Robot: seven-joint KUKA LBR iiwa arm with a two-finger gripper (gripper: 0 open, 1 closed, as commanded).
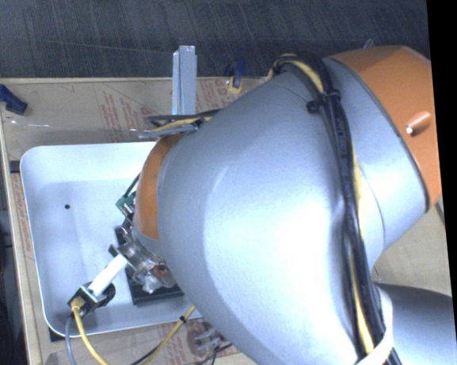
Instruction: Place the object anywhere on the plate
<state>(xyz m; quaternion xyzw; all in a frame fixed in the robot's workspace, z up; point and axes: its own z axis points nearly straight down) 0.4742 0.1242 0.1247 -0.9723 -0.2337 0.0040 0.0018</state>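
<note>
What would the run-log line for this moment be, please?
arm: over left bin | gripper: low in bin, fingers hidden | plate: unseen | object: unseen | placement: unconfirmed

A robotics lab: wooden bench (86,99), white bin (65,224), clamps (5,95), cables (117,361).

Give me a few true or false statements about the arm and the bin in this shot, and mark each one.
1. The arm covers most of the right half of the view. True.
2. The white bin on the left sits on bare green felt. False: it rests on a brown board.
3. A yellow cable loops past the bin's lower edge. True.
4. The arm's band is blue. False: it is orange.
5. The wrist end reaches down into the left bin. True.
</note>
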